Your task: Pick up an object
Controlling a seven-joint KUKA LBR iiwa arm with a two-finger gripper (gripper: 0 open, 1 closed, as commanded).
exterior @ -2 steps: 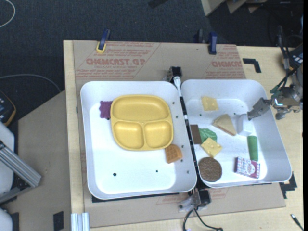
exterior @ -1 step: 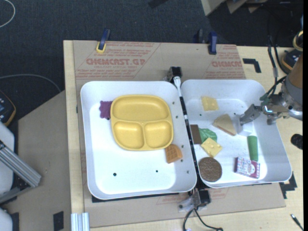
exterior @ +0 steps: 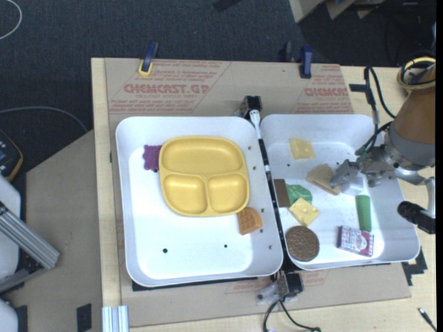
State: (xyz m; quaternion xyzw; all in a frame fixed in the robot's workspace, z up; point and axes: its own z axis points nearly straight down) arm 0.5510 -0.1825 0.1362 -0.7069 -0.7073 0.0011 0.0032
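Note:
The right bin (exterior: 325, 124) holds several small things: a pale yellow piece (exterior: 301, 148), a tan wedge (exterior: 321, 178), a green scrap (exterior: 299, 193), a yellow block (exterior: 304, 211), a brown strip (exterior: 280, 193), a round brown disc (exterior: 302, 243), a green stick (exterior: 363, 211) and a red packet (exterior: 355, 241). My gripper (exterior: 344, 176) hangs low over this bin, right beside the tan wedge's right end. The grey wrist hides whether it touches the wedge.
The left bin (exterior: 142, 213) carries a yellow divided plate (exterior: 205, 174), a purple thing (exterior: 151, 157) at the plate's left and an orange waffle piece (exterior: 249, 220) by the bin's right wall. A black divider (exterior: 261, 158) runs between the bins.

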